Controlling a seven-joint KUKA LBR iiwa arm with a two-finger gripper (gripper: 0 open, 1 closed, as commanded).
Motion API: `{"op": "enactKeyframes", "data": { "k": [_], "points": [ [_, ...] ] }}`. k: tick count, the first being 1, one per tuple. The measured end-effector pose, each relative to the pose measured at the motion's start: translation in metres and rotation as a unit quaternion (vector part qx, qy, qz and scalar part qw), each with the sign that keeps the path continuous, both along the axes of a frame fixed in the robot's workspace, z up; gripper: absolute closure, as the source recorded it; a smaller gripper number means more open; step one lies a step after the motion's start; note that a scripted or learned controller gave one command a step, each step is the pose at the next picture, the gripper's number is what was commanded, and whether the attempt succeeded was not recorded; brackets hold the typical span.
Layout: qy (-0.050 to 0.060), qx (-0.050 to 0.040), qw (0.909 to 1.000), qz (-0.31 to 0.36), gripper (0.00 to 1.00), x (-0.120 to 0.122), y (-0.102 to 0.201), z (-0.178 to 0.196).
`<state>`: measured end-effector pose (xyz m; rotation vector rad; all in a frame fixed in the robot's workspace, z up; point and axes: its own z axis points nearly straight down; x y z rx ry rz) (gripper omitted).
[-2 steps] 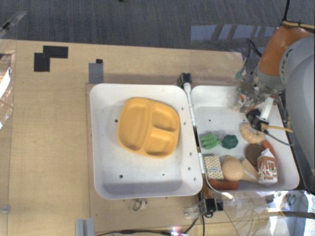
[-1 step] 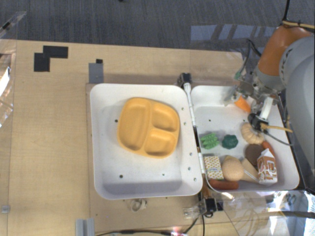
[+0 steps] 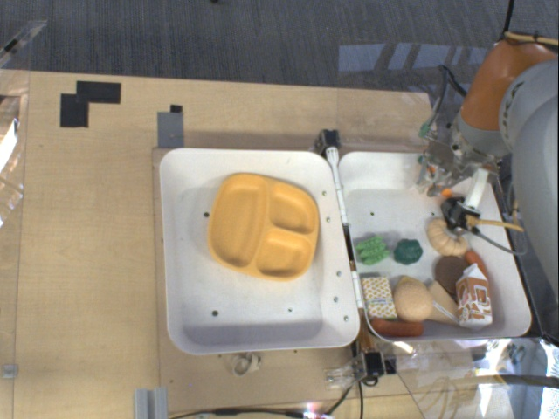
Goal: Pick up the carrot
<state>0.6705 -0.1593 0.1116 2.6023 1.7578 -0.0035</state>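
One view, fixed overhead camera: entries taken from it alone.

Bins: two white bins side by side; the left bin (image 3: 188, 260) bears a yellow divided tray (image 3: 262, 225); the right bin (image 3: 384, 201) bears the clutter.

Carrot: a short orange piece (image 3: 475, 257) at the right bin's right side is taken for it, though little of it is exposed. It is wedged between a pale ridged gourd (image 3: 447, 238) and a small carton (image 3: 474, 297), touching or nearly touching both.

Look-alike: a reddish sausage-shaped item (image 3: 397, 327) is laid along the near wall; it cannot be excluded that this is the carrot.

Other contents: two green pieces (image 3: 389, 251), a tan roll (image 3: 413, 300).

Arm pose: the arm is reached in from the right, wrist turned downward, orange band (image 3: 493, 81) above it.

Gripper: the gripper (image 3: 439, 175) is held at the right bin's far corner, well apart from the orange piece, with nothing seen in it.

Tool state: spread or pressed together cannot be told; the tip is too small and cluttered.

Risk, wrong object: the sausage-shaped item could be grasped, given similar colour.

Risk, crowding: the gourd or carton could be struck or pinched on descent, since scant clearance is judged around the piece.

Risk, slip: a shallow hold on the small exposed end could be lost on lifting.
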Motion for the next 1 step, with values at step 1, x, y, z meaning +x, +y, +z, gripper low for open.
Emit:
{"op": "enactKeyframes", "data": {
  "k": [1],
  "points": [
    [-0.002, -0.0005, 1.0000, 0.001, 0.00, 0.0009, 0.0003, 0.0005]
  ]
}}
